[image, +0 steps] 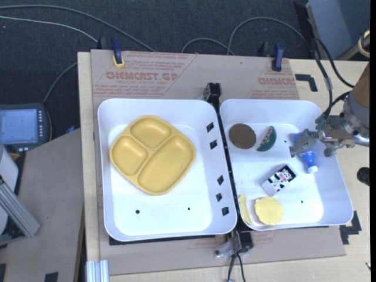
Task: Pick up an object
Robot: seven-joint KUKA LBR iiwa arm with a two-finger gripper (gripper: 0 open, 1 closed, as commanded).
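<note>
My gripper (325,136) hangs over the right side of the right bin (335,207), on the arm reaching in from the right. A small blue object (304,144) with a pale tip lies just to its left, touching or nearly touching it. A brown round disc (242,136) and a watermelon slice (267,139) sit toward the bin's back left. A small black and white box (278,178) lies in the middle. A yellow round piece (268,210) rests at the front, overlapping a pale yellow slice (242,207).
The left bin (111,216) holds a yellow divided plate (153,154). A black divider with clips (220,157) runs between the bins. Cables trail behind the bench, and a small screen (20,124) stands at far left.
</note>
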